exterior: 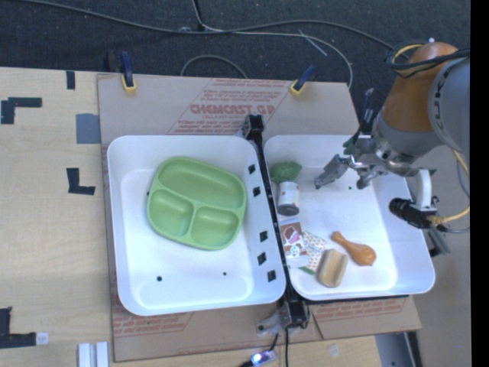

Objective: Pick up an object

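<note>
The right bin holds a green lump and a small grey can near its left wall. Toward its front lie a printed packet, a tan bread roll and an orange drumstick toy. My gripper hangs over the back of this bin, right of the green lump, fingers spread open with nothing between them. The grey arm with its orange band reaches in from the right.
The left bin carries a green divided plate. A black divider runs between the bins. Clamps and cables lie along the back of the cardboard base. A black cable connector hangs at the arm's side.
</note>
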`<state>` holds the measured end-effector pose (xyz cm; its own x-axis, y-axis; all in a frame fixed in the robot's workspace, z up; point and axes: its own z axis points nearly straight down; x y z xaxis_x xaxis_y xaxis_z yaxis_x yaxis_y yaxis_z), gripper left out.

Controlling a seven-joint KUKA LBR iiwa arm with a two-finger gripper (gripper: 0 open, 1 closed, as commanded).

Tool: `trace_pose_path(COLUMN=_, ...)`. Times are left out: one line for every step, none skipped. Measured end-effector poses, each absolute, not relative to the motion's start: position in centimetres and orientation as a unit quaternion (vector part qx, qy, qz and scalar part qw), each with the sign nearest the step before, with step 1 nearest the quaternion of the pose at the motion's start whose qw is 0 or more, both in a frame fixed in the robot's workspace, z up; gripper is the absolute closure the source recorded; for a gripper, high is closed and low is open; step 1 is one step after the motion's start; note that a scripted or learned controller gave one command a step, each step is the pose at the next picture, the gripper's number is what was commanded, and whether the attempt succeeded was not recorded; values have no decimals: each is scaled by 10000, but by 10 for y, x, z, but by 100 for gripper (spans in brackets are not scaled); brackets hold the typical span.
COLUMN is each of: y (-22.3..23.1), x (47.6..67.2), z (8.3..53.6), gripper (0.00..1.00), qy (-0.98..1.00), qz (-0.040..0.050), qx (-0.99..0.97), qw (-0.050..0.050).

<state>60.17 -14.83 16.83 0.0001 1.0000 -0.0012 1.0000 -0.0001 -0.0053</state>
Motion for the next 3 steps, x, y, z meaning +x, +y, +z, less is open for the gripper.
trace_pose_path(y=-158, x=597, z=114, gripper=0, qy=-7070, qz=26, qx=-7072, qw=18)
trace_pose_path(y=-158, x=596, z=83, gripper=0, qy=-7075, qz=15, qx=-7067, qw=-4)
trace_pose_path(y=-157, x=598, z=96, gripper=100, qy=-7079, qz=1, qx=-7063, qw=-12)
